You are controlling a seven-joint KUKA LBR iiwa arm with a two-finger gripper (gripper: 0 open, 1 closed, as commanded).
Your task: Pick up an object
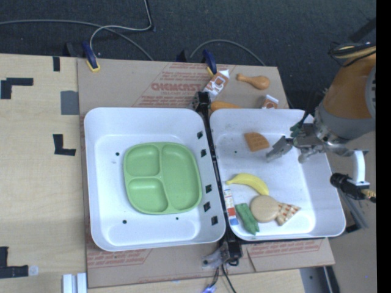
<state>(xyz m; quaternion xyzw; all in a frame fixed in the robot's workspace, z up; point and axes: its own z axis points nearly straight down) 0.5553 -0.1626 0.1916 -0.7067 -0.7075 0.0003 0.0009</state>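
While hovering over right bin [317, 224], fingers [278, 149] spread apart, holding nothing, near bread piece [256, 141].

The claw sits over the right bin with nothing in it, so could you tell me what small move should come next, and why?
Probably shift the claw left toward the orange-brown piece and lower it: its fingers look spread with nothing between them, and that piece lies nearest, apart from the banana.

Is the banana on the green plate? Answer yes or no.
No, the banana lies in the right bin, while the green plate sits in the left bin.
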